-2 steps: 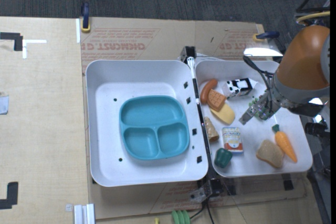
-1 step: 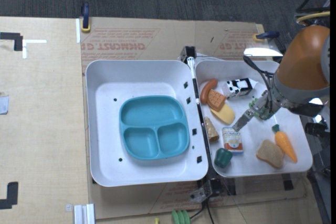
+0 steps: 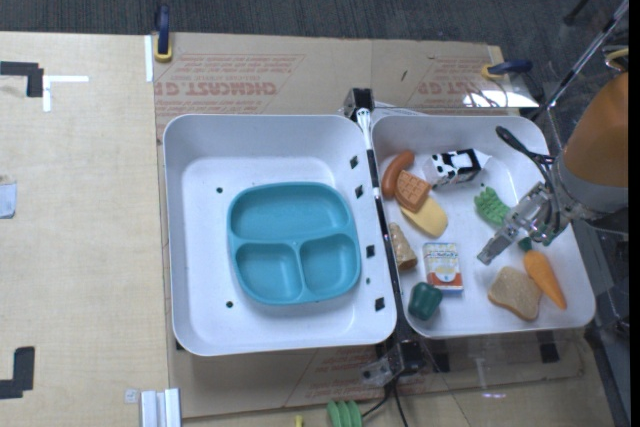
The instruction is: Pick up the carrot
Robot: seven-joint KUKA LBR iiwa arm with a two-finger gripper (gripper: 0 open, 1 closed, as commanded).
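The carrot [image 3: 545, 277] lies near the right bin's [image 3: 470, 325] right edge, beside a bread slice [image 3: 516, 293]. The gripper [image 3: 503, 243] hovers just left of its top, jaws apart, holding nothing. The left bin [image 3: 190, 245] holds a teal divided plate [image 3: 294, 242].

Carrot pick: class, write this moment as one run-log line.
stage: approach | gripper: above right bin, beside carrot | carrot: lying in bin, next to bread slice | held: nothing seen

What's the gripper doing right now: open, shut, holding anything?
Gripper: in the right bin, just left of the carrot. The carrot lies on the bin floor, not between its fingers. Open or shut cannot be told.
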